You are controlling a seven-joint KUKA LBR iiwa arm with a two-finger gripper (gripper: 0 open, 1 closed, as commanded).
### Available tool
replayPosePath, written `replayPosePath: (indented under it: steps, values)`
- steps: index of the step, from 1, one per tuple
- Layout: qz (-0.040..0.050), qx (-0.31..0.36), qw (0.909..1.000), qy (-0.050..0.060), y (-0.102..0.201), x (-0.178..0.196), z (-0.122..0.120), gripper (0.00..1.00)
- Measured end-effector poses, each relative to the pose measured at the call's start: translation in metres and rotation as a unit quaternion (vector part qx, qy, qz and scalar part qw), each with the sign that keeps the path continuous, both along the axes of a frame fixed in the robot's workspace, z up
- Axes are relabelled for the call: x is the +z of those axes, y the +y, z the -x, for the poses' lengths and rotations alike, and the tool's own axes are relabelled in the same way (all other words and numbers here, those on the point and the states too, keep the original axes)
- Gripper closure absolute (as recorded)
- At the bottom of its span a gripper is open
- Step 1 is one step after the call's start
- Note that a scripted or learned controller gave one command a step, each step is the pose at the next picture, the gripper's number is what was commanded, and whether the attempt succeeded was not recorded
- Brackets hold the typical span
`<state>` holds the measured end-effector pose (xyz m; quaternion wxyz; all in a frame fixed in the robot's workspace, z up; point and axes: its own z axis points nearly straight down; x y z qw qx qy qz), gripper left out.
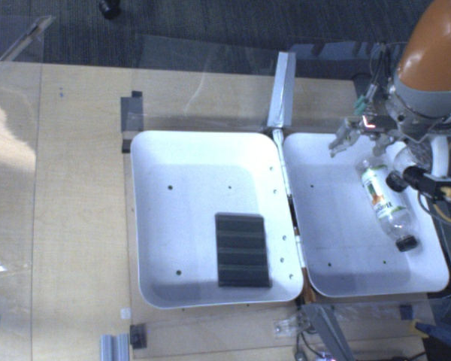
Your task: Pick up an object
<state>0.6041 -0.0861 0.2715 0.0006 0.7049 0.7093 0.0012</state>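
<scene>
Evidently nothing grasped yet: end effector open, empty, at 11 o'clock of bottle; pick remains.

I can't read any text, brand, number or sign from here. The bottle in the right bin has a label with green and orange marks, but it's too small and blurred for me to make out a single letter. The dark ribbed block in the left bin shows me no print on its top. A small red light glows near the gripper, yet I can't see any figure or word with it. The bin walls and the wooden bench carry no writing that I can pick out
</scene>
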Motion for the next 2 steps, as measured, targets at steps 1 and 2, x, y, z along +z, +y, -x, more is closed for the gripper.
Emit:
replayPosePath:
  steps: [1, 2]
  values:
    - [0.0006, 0.110, 0.9939, 0.000, -0.066, -0.082, 0.006, 0.00]
    - [0.0007, 0.074, 0.9973, -0.001, -0.118, -0.129, -0.003, 0.00]
